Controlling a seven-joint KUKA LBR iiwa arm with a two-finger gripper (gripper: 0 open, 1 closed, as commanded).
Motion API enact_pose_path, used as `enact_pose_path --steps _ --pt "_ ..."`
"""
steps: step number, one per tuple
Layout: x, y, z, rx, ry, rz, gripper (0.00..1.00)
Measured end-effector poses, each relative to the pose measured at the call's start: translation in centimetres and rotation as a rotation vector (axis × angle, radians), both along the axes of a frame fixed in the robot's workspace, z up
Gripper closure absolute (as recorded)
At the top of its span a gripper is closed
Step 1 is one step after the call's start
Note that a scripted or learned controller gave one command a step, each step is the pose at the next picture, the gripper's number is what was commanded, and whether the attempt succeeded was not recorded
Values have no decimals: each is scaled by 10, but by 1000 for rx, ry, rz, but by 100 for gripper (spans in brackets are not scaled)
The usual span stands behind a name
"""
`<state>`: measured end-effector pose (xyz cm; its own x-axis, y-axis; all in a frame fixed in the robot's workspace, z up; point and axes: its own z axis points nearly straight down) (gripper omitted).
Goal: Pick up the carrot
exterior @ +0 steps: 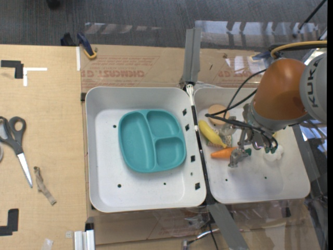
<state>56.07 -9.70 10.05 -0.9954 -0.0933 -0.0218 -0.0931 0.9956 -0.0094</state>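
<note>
From my remote station, looking down on both bins. The carrot lies in the right bin, near that bin's left wall and roughly mid-depth. Its long axis runs close to left-right across the view, tilted a little so the right end sits higher in the frame. The left end looks narrower, so I read the tip as pointing toward the divider between the bins; the thicker end points toward the gripper.

The gripper hangs just beside the carrot's right end, low over the bin floor. I cannot tell whether its fingers are spread or pressed together; cables and the wrist clutter that spot, and I see nothing clearly pinched between them.

A banana lies just above the carrot in the view, angled from upper left to lower right, its lower end near the carrot. A pale round item sits behind the banana. A small white object rests to the right of the gripper.

The left bin holds a teal divided plate. Scissors lie on the bench at far left.
</note>
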Motion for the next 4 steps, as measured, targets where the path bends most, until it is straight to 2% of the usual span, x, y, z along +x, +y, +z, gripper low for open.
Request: enact_pose_path --steps 1,2,3,4 --pt "13 1 0 -3 5 230 0" --pt "-46 2 0 1 1 173 0" --pt "-44 2 -1 1 3 174 0" --pt "-62 0 0 5 -6 43 0"
